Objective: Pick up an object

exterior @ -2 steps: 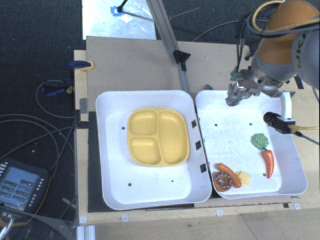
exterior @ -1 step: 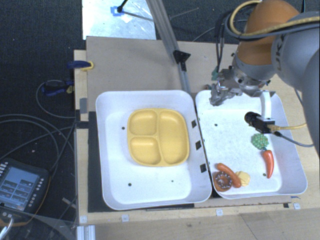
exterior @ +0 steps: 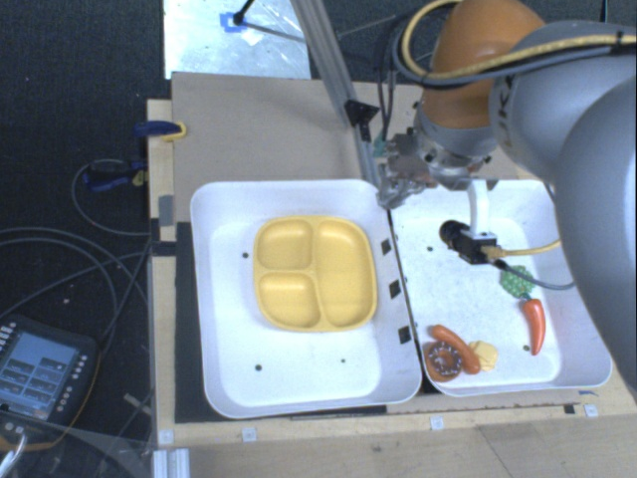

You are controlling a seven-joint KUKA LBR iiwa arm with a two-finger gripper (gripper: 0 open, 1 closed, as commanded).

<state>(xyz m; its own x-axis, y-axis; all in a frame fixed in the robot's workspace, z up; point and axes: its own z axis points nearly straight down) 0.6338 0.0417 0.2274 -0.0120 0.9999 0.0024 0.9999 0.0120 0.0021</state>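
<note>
Although the orange pepper [exterior: 534, 325] lay near the right bin's [exterior: 562, 368] outer wall, it looked light, stiff and slippery; I judged its thick middle the best hold. My pincer [exterior: 396, 185] hung well apart; spread or pressed together, I could not tell.

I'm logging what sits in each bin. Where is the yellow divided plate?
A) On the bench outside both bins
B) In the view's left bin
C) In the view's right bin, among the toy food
B: the yellow divided plate lies flat on the floor of the left bin, while the small toy foods sit in the right bin.
</note>
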